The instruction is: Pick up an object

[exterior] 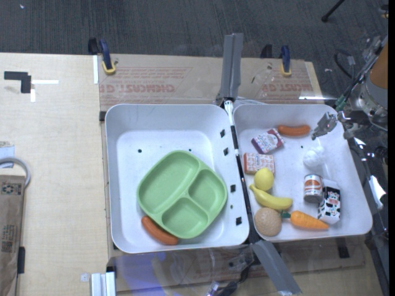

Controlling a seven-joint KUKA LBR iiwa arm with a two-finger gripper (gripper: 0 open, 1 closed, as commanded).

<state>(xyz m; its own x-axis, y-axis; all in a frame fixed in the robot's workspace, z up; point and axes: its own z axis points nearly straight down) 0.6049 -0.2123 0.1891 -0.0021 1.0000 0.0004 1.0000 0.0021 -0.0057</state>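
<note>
Two bins side by side; the gripper (323, 126) hangs over the right bin's (357, 165) far edge, grip state unclear. Nearest it lies a sausage (294, 129). Cardboard (157, 82) lettering behind reads mirrored, illegible; the can (313, 188) label is too small.

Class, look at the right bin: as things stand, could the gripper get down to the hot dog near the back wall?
Probably yes. The gripper hovers just right of the hot dog, which lies apart from the snack packet, with nothing on top; the back wall is close.

bright even overhead light, soft shadows, slight glare on white bins (117, 184), pic a bit soft/grainy.
</note>
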